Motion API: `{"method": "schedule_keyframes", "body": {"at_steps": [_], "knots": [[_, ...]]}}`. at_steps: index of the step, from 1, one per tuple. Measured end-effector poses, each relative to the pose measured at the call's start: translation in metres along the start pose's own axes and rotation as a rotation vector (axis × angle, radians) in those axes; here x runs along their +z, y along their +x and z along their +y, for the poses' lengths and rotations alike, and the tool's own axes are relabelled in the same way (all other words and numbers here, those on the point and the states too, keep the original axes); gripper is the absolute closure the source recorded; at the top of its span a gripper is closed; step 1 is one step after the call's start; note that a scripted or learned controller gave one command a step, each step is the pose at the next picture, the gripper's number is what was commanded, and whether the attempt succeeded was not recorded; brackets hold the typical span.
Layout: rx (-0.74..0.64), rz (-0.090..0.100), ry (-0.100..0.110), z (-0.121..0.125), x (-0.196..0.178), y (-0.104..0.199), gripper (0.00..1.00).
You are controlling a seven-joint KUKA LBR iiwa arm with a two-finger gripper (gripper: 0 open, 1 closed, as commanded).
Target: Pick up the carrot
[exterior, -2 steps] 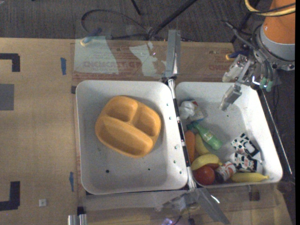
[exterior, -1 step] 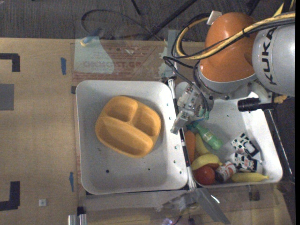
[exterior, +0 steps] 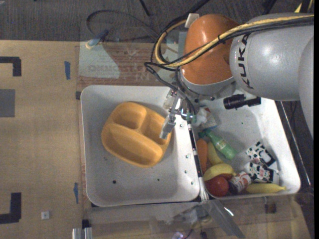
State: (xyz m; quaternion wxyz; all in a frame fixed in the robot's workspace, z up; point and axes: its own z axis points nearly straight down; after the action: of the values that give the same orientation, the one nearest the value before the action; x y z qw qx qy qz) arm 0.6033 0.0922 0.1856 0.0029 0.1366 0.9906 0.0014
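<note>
Hovering over the divide between the two bins: end effector point(exterior: 169, 121), fingers angling down toward the rim of the orange compartment tray point(exterior: 133, 132) in the left bin point(exterior: 94, 133). Spread or pressed together: cannot tell; nothing seen between the fingers. Lying in the right bin point(exterior: 279, 128), tight against its left wall: carrot point(exterior: 202, 154), orange, slim, roughly lengthwise along that wall. Crowding it: green bottle point(exterior: 219, 144), bananas point(exterior: 218, 170), tomato point(exterior: 218, 185). Likely needing a narrow approach, wall and bananas leaving little room.
</note>
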Motion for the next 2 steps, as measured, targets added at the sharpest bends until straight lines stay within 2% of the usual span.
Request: {"method": "schedule_keyframes", "body": {"at_steps": [1,2], "knots": [[0.135,0.006,0.003,0.028,0.051,-0.003,0.00],[0.202,0.003,0.003,-0.063,-0.001,-0.005,0.00]]}}
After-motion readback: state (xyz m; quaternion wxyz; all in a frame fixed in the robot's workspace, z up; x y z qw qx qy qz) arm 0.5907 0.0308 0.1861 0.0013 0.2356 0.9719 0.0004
